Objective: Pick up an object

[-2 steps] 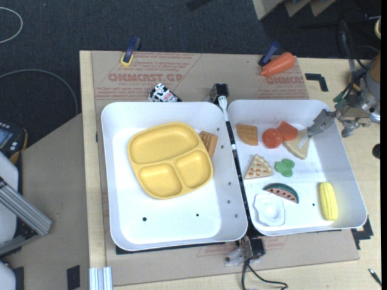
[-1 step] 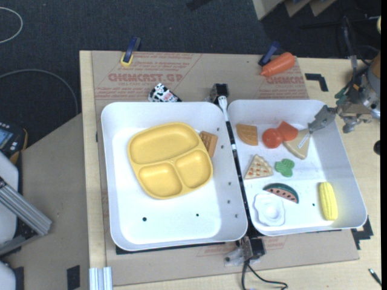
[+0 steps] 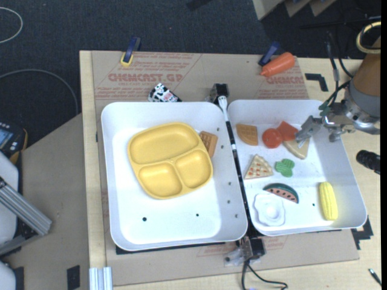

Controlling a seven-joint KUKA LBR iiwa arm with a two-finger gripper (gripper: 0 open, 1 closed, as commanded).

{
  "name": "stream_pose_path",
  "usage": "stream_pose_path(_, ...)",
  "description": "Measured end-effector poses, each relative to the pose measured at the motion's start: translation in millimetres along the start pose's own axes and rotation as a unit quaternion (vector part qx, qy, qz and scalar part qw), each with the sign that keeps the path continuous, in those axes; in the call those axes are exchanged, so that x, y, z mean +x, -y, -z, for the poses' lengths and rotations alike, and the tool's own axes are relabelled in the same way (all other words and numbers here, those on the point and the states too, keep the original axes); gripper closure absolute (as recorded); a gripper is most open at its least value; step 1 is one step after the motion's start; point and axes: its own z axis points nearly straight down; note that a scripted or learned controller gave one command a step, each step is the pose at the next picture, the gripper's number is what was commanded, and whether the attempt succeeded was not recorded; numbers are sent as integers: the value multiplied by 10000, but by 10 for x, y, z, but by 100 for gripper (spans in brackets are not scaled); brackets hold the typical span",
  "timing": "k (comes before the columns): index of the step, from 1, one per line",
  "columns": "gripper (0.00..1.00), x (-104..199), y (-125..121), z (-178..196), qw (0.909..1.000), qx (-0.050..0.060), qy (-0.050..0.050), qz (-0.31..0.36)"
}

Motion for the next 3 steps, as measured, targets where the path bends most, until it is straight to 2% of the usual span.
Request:
stream_pose_path(2,0,-8,19,-876,10000,2,0,-4)
stream_pose_path(3,100,-12,3,-736,10000,-30,9,-5)
